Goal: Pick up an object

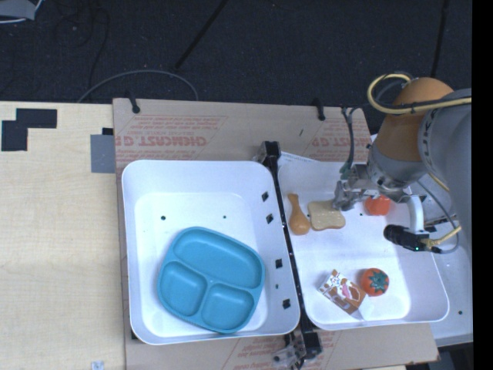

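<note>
Our hand [347, 197] hovers low, its grip state unreadable to us; the toast [326, 217] lies just below-left of it, long axis running left-right.

Blue divided plate [210, 279], red tomato [374, 281], tan bread slice [326, 216], white bins [196, 177].

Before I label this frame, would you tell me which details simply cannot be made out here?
- Gripper: in the camera view its fingertips blur into the wrist hardware, so its state is unclear.
- Orange-red object beside the gripper: partly covered by the arm, identity unclear.
- Small packet: print too small to read.
- Bread-shaped piece: whether the gripper touches it cannot be told.
</note>
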